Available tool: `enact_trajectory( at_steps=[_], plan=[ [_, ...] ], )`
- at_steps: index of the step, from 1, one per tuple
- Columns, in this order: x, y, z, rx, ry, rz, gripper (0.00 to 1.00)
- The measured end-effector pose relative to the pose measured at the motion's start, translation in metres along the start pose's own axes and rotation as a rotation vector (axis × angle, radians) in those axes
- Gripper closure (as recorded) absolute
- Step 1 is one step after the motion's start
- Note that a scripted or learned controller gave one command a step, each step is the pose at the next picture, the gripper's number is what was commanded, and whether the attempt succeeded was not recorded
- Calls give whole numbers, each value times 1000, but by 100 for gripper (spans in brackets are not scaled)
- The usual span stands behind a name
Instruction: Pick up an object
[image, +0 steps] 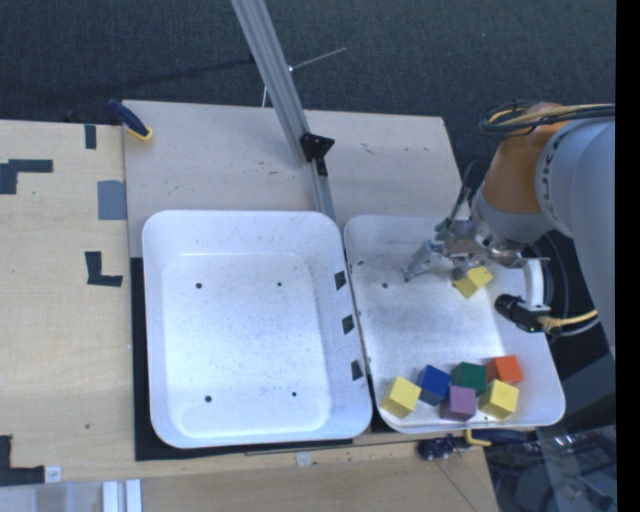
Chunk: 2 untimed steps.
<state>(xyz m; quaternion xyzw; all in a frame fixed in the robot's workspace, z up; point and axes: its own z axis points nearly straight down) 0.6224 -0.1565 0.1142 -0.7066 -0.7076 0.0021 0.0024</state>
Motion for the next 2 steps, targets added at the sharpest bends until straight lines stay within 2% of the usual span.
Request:
enact_trajectory(
  at_steps=[1, 2],
  plan=[
    [0, 1, -13, -4, -1, -2, 100],
    [4, -1, -76, -11, -2, 0, 100]
  ],
)
